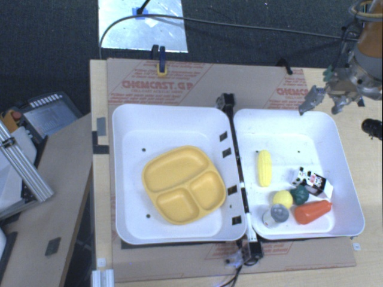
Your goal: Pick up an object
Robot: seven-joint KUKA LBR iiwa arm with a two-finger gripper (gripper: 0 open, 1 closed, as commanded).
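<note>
Two white bins sit side by side on a cardboard sheet [179, 76] over the bench; the left bin [128, 160] holds a yellow tray [182, 184] w/ three compartments, lying flat and turned at a slant, roughly mid-bin. The right bin [335, 154] holds the small stuff, all bunched toward its near right corner except the corn cob [264, 167], which lies lengthwise near the bin's centre, well apart from the rest.

In that cluster: a black-and-white box [313, 181] (printed carton, cow-pattern maybe; too small to be sure) sits nearest the right wall; a dark green ball [300, 194] is just beside it, touching or nearly so; a yellow ball [283, 199] lies left of the green one; an orange carrot [312, 211] lies tilted below them, its thick end toward the right wall; a grey round thing [278, 214], approx. a lid or small cup, sits just left of the carrot.

The gripper [326, 97] hangs at the upper right, over the far right corner of the right bin, above the rim and well apart from every object; its two grey fingers [310, 100] are spread apart w/ nothing between them. A blue and yellow clamp [161, 60] pins the cardboard's far edge; a black cable [239, 28] runs across the dark floor behind.
</note>
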